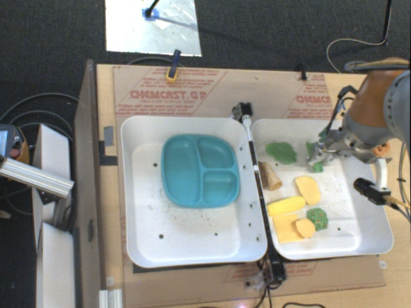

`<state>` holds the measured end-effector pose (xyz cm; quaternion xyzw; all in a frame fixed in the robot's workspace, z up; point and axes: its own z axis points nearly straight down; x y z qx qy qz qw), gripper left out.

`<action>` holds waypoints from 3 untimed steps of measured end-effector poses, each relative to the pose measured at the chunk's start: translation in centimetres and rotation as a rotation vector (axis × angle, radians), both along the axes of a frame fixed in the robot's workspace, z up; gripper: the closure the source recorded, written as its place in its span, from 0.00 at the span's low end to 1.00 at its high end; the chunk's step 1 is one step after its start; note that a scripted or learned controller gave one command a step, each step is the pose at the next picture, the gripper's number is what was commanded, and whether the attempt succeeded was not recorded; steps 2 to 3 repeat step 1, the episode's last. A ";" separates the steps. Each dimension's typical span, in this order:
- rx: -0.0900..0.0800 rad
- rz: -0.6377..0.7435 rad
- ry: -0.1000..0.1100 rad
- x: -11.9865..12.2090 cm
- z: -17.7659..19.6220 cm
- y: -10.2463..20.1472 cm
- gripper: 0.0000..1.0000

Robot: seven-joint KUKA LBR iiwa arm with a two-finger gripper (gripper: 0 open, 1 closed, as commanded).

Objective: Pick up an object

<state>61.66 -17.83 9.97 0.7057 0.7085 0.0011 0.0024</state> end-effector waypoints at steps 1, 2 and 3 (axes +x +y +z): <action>0.007 0.013 -0.007 1.0 9.1 12.2 1.00; 0.007 0.013 -0.007 1.0 9.1 12.2 1.00; 0.007 0.013 -0.007 1.0 9.1 12.2 1.00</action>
